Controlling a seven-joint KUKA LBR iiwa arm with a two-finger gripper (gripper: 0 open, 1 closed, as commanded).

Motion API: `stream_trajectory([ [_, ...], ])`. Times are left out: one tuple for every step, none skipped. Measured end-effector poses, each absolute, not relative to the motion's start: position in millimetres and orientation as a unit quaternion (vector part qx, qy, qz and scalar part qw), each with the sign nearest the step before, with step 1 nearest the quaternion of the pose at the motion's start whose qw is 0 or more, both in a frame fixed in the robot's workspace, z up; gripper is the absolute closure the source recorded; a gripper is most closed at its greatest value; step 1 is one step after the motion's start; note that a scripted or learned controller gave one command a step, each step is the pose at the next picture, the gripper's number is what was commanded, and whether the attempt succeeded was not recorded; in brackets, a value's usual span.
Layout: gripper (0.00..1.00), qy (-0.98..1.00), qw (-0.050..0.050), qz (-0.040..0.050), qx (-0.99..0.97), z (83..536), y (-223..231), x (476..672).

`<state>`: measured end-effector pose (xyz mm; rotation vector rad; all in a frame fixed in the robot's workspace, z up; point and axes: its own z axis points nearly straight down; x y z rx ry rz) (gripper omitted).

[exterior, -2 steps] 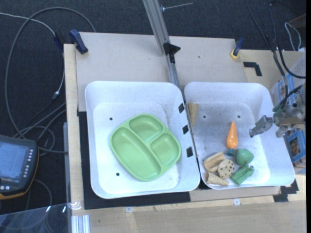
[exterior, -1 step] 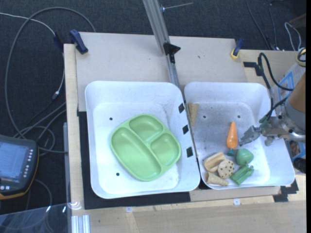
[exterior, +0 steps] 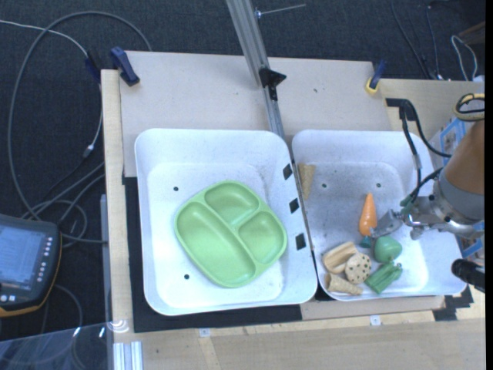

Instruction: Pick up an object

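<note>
There are two white bins on the bench. The left bin (exterior: 154, 160) has a green plate (exterior: 230, 233) in it. The plate has three parts.

The right bin (exterior: 347, 149) has toy food in it, all near the front. An orange carrot (exterior: 367, 214) stands a bit tilted in the middle. Just to its right and lower is a round green ball (exterior: 387, 247). Below that lies a long green thing (exterior: 384, 276). A round cookie (exterior: 357, 267) with dots sits left of the green thing, touching or almost touching it. Two tan bread bits are there too, one (exterior: 339, 255) above the cookie's left side and one (exterior: 344, 285) below it. A small tan cone (exterior: 306, 179) lies by the left wall of this bin, far from the rest.

The arm (exterior: 468, 177) comes in from the right side. Its gripper (exterior: 394, 219) is low in the right bin, just right of the carrot and just above the green ball. A grey finger (exterior: 387, 222) points toward the carrot. I cannot tell if the gripper is gripping or let go, and I see no toy between its fingers. The carrot and the ball are the toys closest to it.

A grey pole (exterior: 245, 23) leans over the back of the bench. Blue clamps (exterior: 123, 65) hold the board at the corner. A screen box (exterior: 25, 262) sits on the floor to the left, with cables (exterior: 46, 114) near it.
</note>
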<state>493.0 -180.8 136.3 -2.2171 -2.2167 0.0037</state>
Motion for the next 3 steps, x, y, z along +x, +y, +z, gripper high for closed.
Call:
stream_trajectory([
  [1.00, -0.708, -0.001, -0.0010, -0.707, 150.1, -180.8, 495.0],
  [1.00, -0.708, -0.004, -0.0019, -0.706, 214.6, -181.4, 497.7],
  [1.00, -0.707, 0.001, 0.0003, -0.707, 203.5, -181.2, 498.0],
])
